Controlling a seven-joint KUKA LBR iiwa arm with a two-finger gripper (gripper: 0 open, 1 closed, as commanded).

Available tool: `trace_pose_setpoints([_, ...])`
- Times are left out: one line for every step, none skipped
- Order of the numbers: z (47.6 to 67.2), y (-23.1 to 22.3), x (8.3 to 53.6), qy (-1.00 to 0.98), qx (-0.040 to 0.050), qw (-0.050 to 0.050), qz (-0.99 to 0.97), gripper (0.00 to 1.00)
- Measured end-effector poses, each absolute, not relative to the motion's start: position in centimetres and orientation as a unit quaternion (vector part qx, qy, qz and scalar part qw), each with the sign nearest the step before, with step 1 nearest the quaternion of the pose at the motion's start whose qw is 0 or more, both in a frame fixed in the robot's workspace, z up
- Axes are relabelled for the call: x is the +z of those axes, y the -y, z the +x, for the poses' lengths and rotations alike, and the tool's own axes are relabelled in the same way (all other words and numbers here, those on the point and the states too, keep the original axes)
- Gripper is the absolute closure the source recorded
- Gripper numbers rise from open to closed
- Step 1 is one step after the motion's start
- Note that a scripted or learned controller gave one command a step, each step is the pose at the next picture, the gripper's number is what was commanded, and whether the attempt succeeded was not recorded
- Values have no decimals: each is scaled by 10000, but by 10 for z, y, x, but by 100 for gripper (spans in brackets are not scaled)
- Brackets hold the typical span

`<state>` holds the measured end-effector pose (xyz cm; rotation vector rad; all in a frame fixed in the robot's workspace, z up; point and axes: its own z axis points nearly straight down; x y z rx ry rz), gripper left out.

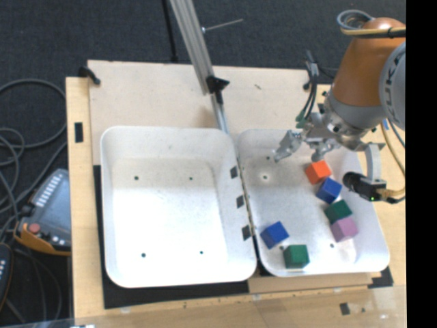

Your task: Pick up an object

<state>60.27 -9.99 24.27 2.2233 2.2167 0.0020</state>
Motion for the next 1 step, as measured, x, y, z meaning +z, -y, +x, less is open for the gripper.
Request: trace_pose_setpoints([634, 203, 149, -7051, -27, 0, 7091, 0])
